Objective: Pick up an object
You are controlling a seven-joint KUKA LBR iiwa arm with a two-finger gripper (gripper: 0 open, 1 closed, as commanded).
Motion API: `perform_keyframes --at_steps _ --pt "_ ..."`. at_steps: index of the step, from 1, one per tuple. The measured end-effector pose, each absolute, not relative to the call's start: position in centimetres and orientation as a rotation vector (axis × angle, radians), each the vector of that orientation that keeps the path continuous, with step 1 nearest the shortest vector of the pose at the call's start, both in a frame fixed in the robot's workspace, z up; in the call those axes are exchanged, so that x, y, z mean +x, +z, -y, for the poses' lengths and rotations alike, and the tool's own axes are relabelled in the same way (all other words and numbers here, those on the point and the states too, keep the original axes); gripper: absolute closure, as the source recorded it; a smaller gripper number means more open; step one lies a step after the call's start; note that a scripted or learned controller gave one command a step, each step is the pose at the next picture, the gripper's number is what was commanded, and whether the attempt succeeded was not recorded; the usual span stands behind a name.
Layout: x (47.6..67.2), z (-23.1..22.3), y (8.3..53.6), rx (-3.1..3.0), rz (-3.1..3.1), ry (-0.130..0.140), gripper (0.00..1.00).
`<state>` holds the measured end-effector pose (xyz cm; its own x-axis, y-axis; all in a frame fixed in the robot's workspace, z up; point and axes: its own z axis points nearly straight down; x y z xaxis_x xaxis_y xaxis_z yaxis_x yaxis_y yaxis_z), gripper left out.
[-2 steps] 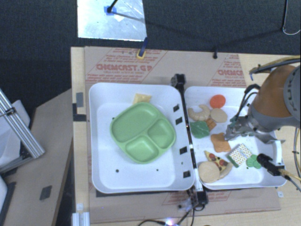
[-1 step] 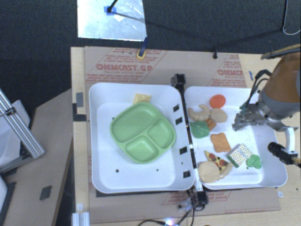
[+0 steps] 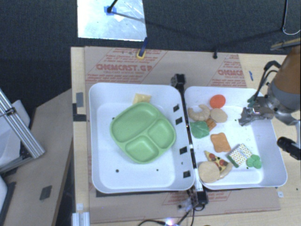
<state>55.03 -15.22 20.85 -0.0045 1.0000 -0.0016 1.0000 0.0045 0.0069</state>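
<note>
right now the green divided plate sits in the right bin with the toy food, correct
Not quite. The camera view shows the green divided plate in the left bin; the toy food lies in the right bin.

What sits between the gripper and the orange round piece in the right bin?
Nothing: in the camera view, only bare white bin floor runs from the gripper to the orange round piece; the tan pieces lie below that line.
</note>
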Motion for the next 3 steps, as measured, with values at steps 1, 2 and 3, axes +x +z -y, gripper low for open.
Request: perform_keyframes --at_steps 1,2,3 --pt "55.2 15.2 22.6 2.213 -2.224 0.004 1.00" --pt "57.8 10.5 21.7 2.209 -2.230 0.005 1.00" --pt "59.3 5.4 23.0 2.209 -2.232 0.006 1.00"
